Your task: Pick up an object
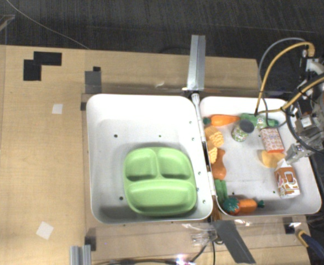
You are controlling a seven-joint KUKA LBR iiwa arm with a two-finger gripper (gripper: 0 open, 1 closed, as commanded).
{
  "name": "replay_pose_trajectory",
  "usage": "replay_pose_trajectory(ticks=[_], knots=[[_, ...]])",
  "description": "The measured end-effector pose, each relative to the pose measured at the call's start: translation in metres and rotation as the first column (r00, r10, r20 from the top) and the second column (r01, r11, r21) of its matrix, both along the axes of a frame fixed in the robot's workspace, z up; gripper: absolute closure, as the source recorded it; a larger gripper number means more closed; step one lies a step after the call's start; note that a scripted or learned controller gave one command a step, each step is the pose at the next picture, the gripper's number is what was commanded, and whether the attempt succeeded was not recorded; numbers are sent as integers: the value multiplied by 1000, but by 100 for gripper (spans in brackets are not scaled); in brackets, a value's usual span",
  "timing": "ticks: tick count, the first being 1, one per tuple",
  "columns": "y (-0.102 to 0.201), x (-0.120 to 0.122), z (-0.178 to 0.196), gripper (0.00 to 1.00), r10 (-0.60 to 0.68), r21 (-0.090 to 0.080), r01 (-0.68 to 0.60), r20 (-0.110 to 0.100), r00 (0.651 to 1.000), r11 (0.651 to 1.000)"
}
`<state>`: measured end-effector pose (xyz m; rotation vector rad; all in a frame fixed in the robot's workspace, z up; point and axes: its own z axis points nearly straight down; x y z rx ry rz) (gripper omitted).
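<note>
The arm enters from the right; gripper (296,150) hangs over the right bin (250,164) near a carton (287,181); its grip state cannot be determined.

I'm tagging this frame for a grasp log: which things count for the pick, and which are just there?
For the pick:
gripper over the right bin
carton
cheese wedge
pink box
jar
carrot
corn

Just there:
left bin
green tray in it
yellow cable
</note>
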<state>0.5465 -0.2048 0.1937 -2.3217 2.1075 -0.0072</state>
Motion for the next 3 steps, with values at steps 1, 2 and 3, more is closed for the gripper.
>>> replay_pose_trajectory(ticks=[1, 2, 3], knots=[[0, 0, -1, 0, -1, 1, 1, -1, 1000, 1000], [6, -22, -73, 0, -120, -6, 120, 10, 993, 993], [-4, -29, -83, 0, -165, -13, 166, 46, 985, 986]])
